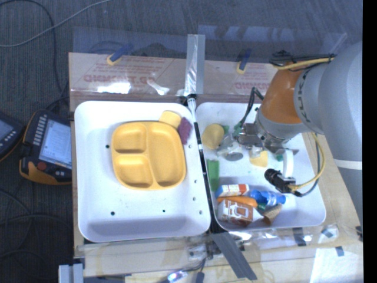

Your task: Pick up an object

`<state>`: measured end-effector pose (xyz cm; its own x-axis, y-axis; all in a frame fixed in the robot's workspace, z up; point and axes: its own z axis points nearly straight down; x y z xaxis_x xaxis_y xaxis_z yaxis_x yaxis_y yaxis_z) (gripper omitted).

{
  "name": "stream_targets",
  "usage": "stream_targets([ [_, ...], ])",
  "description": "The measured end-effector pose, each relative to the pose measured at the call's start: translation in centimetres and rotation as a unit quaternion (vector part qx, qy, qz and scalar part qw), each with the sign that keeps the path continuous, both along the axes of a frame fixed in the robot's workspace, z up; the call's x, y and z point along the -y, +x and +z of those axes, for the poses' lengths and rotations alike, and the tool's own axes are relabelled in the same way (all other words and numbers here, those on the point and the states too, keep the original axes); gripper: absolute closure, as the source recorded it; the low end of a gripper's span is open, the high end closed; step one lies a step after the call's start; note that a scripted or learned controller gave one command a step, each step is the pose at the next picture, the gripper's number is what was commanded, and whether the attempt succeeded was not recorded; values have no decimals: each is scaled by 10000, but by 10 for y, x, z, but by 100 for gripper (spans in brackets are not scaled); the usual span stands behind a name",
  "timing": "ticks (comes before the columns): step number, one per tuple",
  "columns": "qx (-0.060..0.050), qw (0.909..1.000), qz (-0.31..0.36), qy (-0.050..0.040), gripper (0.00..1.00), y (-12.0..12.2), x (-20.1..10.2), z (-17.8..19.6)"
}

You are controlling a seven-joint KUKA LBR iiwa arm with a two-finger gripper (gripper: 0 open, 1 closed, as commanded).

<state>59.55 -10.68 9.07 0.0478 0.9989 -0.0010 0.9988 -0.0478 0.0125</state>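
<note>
My gripper [234, 150] hangs low over the upper middle of the right bin [306, 175], under the orange band of the arm [283, 99]. Just left of it lies a round yellow fruit [212, 134]. A pale yellow piece [259, 158] sits just to its right. Nearer the front of this bin lie a green object [212, 170], a white and red bottle [232, 190], a blue bottle [266, 197] and an orange box [237, 210]. I see nothing held by the gripper.
The left bin [94, 211] holds a yellow compartment plate [147, 155], with a small yellow object [171, 118] and a purple one [185, 130] at its far right corner. A teach pendant [47, 149] lies on the floor to the left. A wall separates the bins.
</note>
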Motion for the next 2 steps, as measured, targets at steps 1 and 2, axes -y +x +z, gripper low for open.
stream_targets([
  [1,0,10000,1,7,100,0,-1,9],
  [2,-73,10000,44,-1,100,31,-46,106],
])
